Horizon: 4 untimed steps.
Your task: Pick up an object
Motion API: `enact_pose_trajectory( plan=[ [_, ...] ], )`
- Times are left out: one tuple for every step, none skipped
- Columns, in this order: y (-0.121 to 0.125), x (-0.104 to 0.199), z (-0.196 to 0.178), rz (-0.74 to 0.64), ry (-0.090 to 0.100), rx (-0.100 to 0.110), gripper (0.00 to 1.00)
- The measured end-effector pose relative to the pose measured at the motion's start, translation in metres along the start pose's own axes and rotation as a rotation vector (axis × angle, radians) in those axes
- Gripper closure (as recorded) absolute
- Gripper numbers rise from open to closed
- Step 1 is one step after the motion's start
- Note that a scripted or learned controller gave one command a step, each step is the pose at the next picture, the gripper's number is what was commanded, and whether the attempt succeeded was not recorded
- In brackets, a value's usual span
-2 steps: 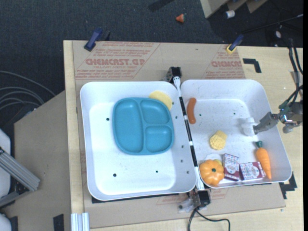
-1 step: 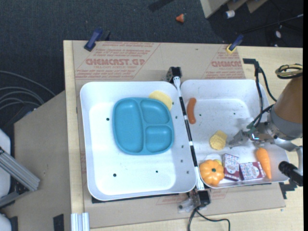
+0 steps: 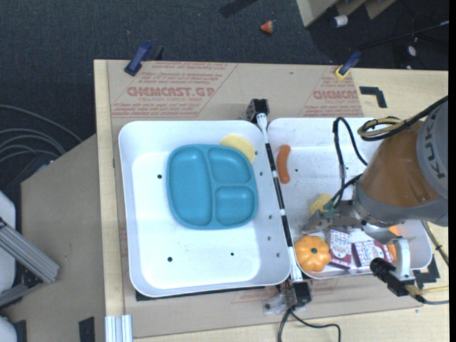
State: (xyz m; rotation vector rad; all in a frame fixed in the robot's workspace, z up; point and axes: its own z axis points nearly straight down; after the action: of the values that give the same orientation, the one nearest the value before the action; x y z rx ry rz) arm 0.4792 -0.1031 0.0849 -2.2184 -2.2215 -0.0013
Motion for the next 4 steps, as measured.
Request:
enact_pose_trajectory(
  plan=[
    [0.001, 0.0, -0.01, 0.002, 0.0, -0.003, 1.0],
    [0.0, 0.013, -0.1, 0.001, -0.002, -0.002, 1.0],
    [0.0, 0.013, -0.1, 0.001, -0.002, 0.0, 0.0],
    [0.06, 0.009, -0.002, 0.001, -0.002, 0.001, 0.0]
  ],
)
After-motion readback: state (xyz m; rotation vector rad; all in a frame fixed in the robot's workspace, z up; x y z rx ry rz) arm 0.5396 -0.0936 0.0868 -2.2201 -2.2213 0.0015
